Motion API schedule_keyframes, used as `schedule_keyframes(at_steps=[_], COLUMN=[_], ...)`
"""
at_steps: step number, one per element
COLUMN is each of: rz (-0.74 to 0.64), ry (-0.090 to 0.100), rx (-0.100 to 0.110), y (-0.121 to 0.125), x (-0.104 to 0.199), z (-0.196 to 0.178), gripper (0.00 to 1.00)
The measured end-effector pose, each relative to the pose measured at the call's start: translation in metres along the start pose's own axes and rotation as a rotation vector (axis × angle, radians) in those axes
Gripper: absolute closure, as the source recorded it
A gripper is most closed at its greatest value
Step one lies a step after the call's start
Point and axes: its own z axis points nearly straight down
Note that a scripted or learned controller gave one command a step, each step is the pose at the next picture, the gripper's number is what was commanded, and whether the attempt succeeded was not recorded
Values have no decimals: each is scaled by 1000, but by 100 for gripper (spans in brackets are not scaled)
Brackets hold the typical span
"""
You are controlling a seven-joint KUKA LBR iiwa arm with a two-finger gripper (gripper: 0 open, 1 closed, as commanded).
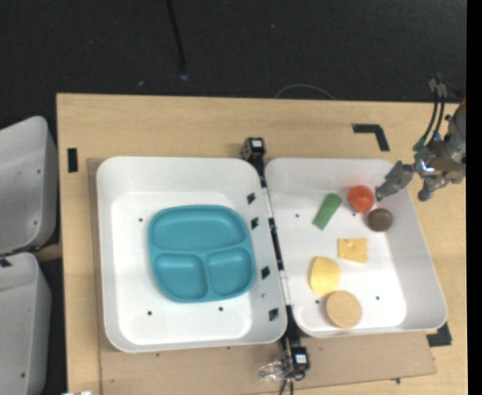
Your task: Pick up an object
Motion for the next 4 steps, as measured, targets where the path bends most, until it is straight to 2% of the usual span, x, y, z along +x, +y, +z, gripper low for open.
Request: schedule_keyframes(at_steps=[1,2,4], rz=[-2,-2,3], ry=[-2,-3,-4], rx=[-12,-6,-9], y=[2,7,9], x=[0,3,3], z=[-7,54,139], gripper=[0,0,0])
